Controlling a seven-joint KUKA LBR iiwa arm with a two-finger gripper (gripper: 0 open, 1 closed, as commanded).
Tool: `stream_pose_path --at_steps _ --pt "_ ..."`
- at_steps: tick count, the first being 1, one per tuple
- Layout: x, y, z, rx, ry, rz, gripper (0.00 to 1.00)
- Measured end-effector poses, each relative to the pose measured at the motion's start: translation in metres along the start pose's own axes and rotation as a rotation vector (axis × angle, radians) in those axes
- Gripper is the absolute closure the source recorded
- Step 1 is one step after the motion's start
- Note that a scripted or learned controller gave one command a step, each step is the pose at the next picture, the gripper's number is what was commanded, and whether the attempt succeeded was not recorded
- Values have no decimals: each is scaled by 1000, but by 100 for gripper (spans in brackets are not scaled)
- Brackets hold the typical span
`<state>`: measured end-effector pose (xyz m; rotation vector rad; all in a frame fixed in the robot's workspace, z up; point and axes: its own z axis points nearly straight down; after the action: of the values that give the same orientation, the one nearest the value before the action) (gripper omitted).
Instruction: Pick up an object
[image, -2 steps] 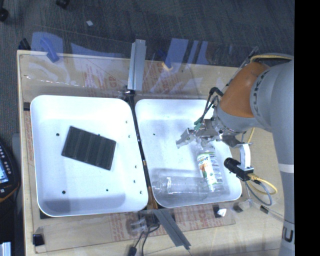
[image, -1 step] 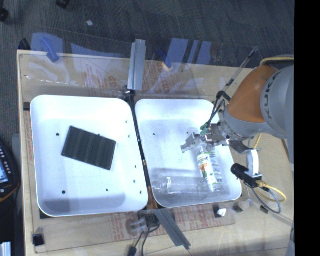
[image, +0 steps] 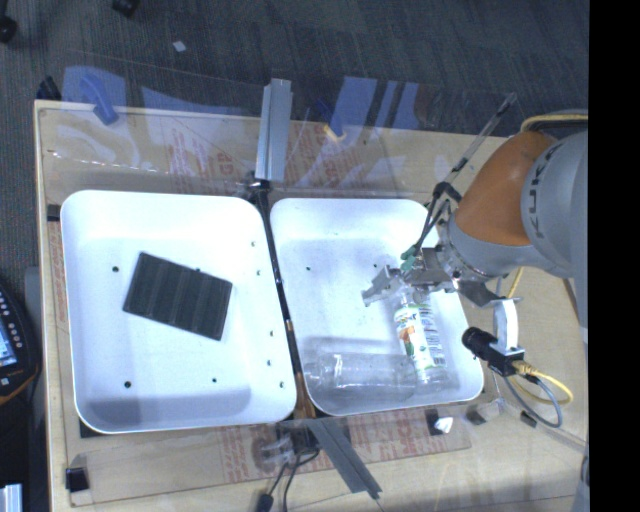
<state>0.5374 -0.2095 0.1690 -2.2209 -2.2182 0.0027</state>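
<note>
Dark carpet is showing beyond a pale wooden bench (image: 150, 150), and on it two shallow white bins are sitting side by side, touching along their inner rims. The left bin (image: 90, 215) is carrying a dark ribbed rectangular slab (image: 178, 295), lying flat and tilted, well apart from me. The right bin (image: 330, 215) is holding a clear plastic bottle with a white, red and green label (image: 419, 335), lying on its side toward the bin's right wall, and a clear crumpled plastic container (image: 360, 370) lying along the near wall, its right end meeting the bottle's lower end. I am reaching in from the right, my gripper (image: 400, 285) hanging over the right bin just at the bottle's far end. My fingers are too tangled with bracket and glare here; I cannot tell how wide they are standing, and nothing is showing between them. I am judging this to be the approach step: positioned over the bottle's top, grasp not yet made. The next move is calling for lining up across the bottle's narrow body, coming down without pushing it into the wall, then closing firmly. Slick round plastic is likely to roll or squirt out.
</note>
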Motion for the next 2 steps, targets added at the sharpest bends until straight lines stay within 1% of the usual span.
stream_pose_path --at_steps 2 --pt "0 0 0 0 0 0 0"
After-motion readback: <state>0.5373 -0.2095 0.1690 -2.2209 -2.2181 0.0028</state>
